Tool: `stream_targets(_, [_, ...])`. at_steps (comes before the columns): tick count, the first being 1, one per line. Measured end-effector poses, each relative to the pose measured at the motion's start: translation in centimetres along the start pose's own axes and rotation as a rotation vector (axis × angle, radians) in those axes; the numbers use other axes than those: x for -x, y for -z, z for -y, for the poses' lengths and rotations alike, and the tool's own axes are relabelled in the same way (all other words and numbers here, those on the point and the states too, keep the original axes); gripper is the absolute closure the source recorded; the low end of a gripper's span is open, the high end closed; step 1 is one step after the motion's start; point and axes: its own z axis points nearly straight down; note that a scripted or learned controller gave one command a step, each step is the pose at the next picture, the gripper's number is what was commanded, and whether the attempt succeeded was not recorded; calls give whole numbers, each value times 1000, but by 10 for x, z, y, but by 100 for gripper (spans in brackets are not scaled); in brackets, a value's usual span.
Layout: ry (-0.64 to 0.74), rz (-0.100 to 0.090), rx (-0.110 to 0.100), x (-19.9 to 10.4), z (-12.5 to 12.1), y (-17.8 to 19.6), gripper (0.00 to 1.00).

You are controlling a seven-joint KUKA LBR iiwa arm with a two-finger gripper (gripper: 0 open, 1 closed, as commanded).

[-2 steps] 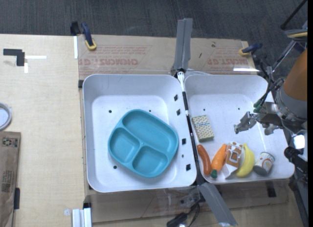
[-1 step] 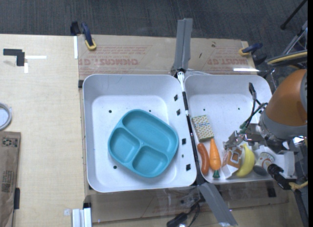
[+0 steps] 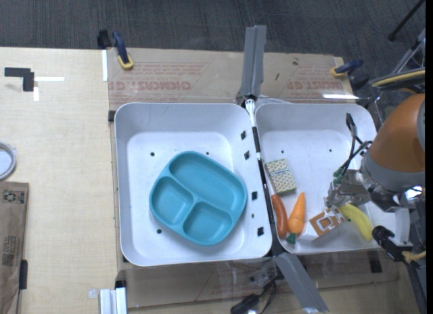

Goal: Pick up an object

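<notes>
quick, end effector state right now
end effector: low in the right bin, right beside the banana; open, closed or holding cannot be told.

The arm is cut off at the right edge. It hides part of the banana. The tape roll is cropped at left.

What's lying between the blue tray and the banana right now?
In the camera view, between the blue tray and the banana come the bin divider, then a red chilli, a carrot and a small orange-and-white tag.
</notes>
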Motion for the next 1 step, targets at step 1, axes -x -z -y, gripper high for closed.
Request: stream_targets(1, [0,0,0,0,0,0,0])
